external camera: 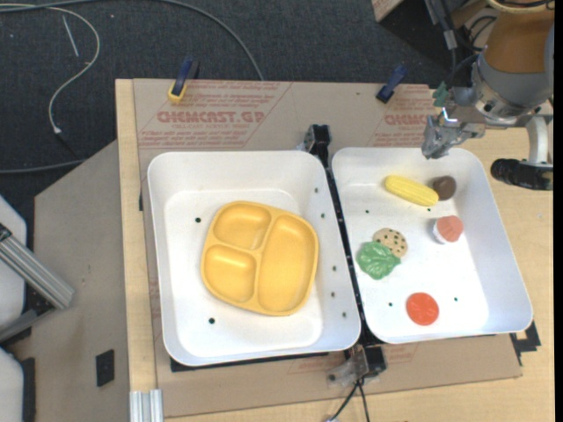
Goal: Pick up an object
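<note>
In the right bin (pixel 501 262), the end effector (pixel 437 145), grip state unclear, hangs near the light, hard corn (pixel 410 190); its middle looks best to grab.

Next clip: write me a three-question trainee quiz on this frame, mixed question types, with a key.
1. True or false: the yellow divided plate lies in the left bin.
2. Which item lies nearest the tool?
A. orange-red disc
B. corn cob
C. green leafy piece
3. Fill in: the speckled cookie touches the ______ piece.

Key
1. True; the plate sits alone in the left bin.
2. B; the corn cob lies near the right bin's far edge, where the tool hangs, beside a brown round piece.
3. Green leafy; it overlaps the cookie's lower left edge.
</note>
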Motion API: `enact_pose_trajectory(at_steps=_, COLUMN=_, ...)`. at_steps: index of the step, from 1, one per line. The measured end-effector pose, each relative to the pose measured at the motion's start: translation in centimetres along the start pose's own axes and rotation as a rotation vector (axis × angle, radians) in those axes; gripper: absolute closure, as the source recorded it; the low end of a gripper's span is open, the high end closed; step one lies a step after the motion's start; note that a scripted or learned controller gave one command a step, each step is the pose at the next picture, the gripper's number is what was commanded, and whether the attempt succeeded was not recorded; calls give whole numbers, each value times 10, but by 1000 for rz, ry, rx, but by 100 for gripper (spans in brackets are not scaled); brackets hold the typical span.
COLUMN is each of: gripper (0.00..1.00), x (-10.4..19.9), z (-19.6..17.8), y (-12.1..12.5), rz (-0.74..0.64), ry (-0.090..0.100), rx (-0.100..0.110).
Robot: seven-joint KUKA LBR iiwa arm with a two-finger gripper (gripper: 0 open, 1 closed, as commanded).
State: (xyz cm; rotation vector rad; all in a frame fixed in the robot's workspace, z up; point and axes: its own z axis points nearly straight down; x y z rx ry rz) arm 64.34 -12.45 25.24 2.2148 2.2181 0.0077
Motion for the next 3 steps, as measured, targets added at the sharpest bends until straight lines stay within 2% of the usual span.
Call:
enact_pose_trajectory(at_steps=1, gripper=100, x=56, z=13, y=4, rz=-5, ry=5, rx=11)
enact_pose_trajectory(at_steps=2, gripper=100, x=117, z=13, y=13, rz=-5, ry=4, rx=6)
enact_pose_trajectory(at_steps=3, gripper=100, x=173, z=25, y=5, rz=-5, ry=5, rx=12)
